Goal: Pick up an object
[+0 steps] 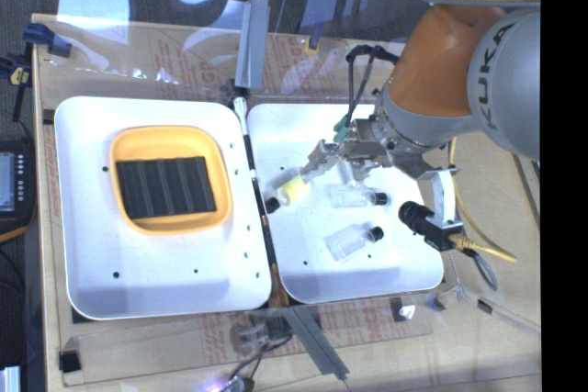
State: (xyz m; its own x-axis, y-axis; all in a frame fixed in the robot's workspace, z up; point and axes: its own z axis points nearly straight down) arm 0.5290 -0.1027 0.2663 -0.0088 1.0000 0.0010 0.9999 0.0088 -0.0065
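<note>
In the right bin (404, 275) lie three small objects. A small yellow bottle with a dark cap (290, 191) rests near the bin's left wall. A clear vial with a black cap (356, 196) lies at the bin's middle. Another clear vial with a black cap (351, 240) lies nearer the front. My gripper (319, 160) hangs over the bin's upper middle, pointing down and left, its tip just above and to the right of the yellow bottle. I see nothing held in it. The grey and orange arm (459, 69) covers the bin's back right corner.
The left bin (83, 280) holds a yellow tray (168, 142) with a black ridged insert (166, 186). A metal divider bar (250, 37) stands behind the gap between the bins. A black cable plug (419, 220) and cables hang by the right bin's right wall.
</note>
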